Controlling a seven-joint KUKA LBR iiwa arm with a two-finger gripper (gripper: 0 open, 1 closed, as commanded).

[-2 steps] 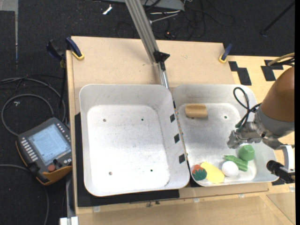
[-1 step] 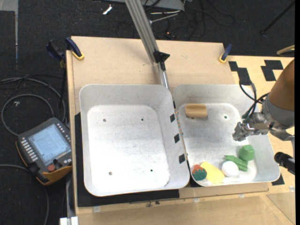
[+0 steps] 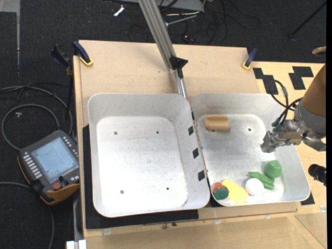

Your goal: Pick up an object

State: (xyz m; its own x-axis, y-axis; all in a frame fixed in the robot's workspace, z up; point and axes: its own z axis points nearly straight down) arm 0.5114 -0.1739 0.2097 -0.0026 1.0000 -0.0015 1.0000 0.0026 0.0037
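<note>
The right bin (image 3: pixel 236 154) holds a tan cylinder (image 3: pixel 217 122) near its far edge. A cluster lies at its near edge: a green toy (image 3: pixel 269 171), a white ball (image 3: pixel 254 186), a yellow piece (image 3: pixel 236 191) and a red and green piece (image 3: pixel 221 190). My gripper (image 3: pixel 270 142) hangs over the right side of this bin, just above and behind the green toy. Nothing shows between its fingers.
The left bin (image 3: pixel 140 154) sits beside the right one on the wooden bench. A metal pole (image 3: pixel 158 27) slants down to the gap between the bins. A teach pendant (image 3: pixel 49 162) lies on the floor at left.
</note>
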